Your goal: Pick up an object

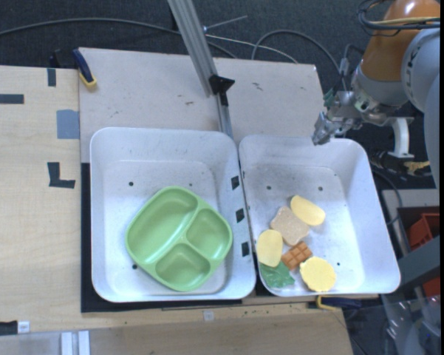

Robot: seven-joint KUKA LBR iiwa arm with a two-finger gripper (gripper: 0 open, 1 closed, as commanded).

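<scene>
Camera view shows the gripper [322, 137] above the right bin's [354, 157] far rim; its state I cannot tell, too small and blurred.

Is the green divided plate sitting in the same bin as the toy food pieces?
No, the green divided plate lies in the left bin; the toy food pieces are in the right bin.

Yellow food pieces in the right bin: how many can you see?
3. One oval piece sits uppermost, right of the tan slice; one lies left of the small waffle; one round piece lies nearest the front wall. None seems hidden.
</scene>
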